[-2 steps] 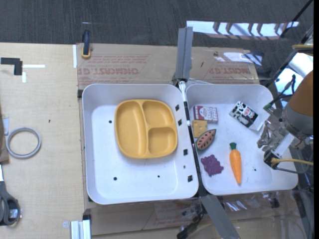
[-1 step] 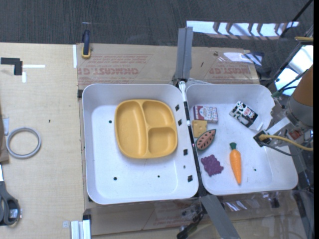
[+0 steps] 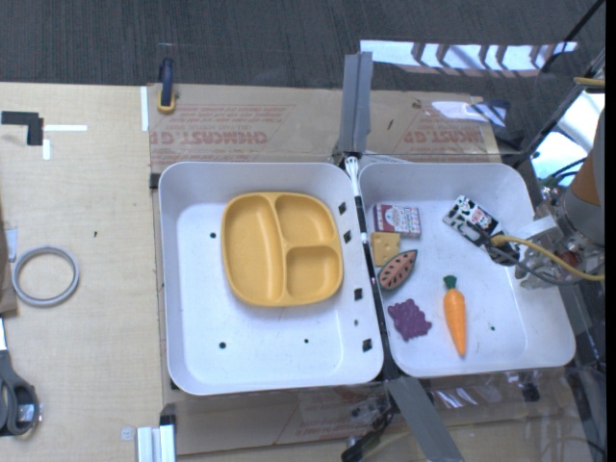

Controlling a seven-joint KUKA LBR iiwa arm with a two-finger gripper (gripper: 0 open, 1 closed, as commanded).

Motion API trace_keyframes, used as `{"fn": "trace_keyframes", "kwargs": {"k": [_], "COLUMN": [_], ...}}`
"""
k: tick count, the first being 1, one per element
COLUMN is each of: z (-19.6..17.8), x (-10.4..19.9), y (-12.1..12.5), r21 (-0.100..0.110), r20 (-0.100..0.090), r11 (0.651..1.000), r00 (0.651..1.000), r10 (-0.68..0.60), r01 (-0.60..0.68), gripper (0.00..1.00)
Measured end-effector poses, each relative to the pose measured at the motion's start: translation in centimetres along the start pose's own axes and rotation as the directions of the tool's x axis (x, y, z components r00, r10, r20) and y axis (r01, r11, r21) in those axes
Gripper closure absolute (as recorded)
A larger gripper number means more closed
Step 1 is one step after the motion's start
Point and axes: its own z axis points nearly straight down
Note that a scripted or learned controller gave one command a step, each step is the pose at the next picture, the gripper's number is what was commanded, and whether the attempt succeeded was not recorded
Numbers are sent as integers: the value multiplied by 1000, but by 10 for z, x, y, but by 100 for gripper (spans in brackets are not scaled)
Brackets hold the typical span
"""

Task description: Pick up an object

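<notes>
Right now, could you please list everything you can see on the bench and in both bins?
yellow plastic divided plate: one, yellow, left white bin
small red and white carton: one, right white bin, top left
yellow cheese wedge toy: one, below the carton
brown oval slice toy: one, brown and pink, below the wedge
purple grape bunch toy: one, right bin, lower left
orange carrot toy: one, right bin, centre
black and white patterned box: one, right bin, upper right
grey tape ring: one, bench, far left
gripper: one, over the right bin's right edge, fingers unclear
</notes>
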Motion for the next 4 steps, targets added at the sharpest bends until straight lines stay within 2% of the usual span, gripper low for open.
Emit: {"fn": "trace_keyframes", "kwargs": {"k": [1,2,3,4], "z": [-47,-72,-99,-75], "x": [2,24,64,-20], "y": [1,5,14,-9], "r21": [0,-1,-1,1], "r20": [-1,0,-1,-1], "r11": [1000,1000,1000,971], "r00": [1000,1000,1000,971], "r10": [3,3,-8,-239], "r01": [-3,-3,8,239], "gripper": [0,0,0,0]}}
